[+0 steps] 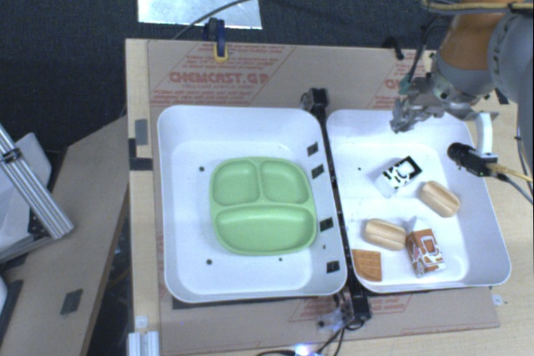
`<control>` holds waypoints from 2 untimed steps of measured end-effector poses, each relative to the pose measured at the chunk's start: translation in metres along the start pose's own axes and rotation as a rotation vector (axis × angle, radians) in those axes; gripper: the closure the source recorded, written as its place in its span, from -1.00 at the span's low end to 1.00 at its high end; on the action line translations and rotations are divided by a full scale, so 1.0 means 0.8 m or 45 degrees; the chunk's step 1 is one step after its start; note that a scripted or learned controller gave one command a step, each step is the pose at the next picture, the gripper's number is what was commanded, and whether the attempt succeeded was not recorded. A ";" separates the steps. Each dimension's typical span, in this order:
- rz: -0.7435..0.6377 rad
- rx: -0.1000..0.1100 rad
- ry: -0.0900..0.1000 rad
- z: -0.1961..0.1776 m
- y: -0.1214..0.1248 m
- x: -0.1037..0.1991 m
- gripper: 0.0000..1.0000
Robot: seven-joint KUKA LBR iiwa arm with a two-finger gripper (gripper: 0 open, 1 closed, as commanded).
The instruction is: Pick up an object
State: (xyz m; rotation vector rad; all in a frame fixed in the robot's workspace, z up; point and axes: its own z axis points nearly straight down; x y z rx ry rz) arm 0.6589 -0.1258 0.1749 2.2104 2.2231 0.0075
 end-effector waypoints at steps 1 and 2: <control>-0.002 -0.001 0.000 -0.074 0.002 0.012 1.00; -0.002 0.005 0.001 -0.106 0.003 0.012 1.00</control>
